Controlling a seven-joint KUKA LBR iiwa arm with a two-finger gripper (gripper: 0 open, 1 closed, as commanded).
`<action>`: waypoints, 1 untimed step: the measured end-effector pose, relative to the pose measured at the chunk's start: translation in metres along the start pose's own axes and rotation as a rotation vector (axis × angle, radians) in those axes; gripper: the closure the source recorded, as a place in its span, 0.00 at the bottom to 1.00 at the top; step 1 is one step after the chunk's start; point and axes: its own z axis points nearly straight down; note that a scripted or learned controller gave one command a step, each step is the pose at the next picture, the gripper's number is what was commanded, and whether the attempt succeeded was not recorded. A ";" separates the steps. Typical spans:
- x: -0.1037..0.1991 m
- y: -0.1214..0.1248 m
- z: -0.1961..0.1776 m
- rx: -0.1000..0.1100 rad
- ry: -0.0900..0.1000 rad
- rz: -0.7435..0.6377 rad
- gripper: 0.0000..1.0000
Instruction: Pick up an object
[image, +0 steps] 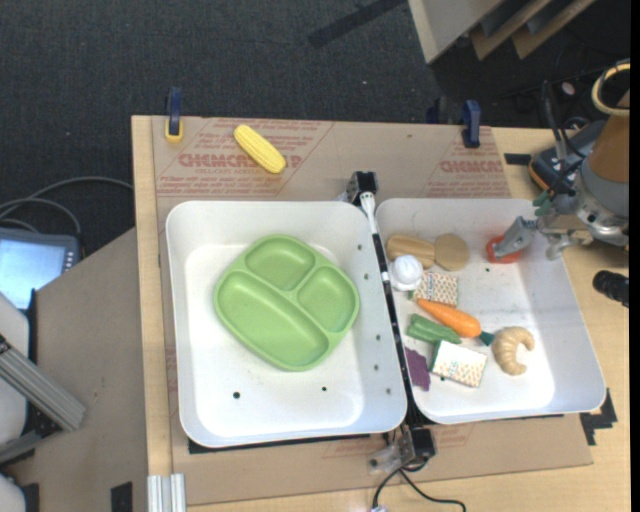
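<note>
Right bin (575, 330): carrot (449, 317) tip lower-right.

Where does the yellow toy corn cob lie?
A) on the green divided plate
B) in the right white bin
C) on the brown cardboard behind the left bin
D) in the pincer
C: the yellow toy corn cob lies on the brown cardboard, outside both bins.

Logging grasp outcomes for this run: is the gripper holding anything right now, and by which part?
Cannot be told. The gripper sits over the right bin's far corner, beside something red; no object is visibly between its fingers.
</note>
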 end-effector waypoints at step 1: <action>0.008 0.053 0.065 0.005 0.020 -0.006 0.00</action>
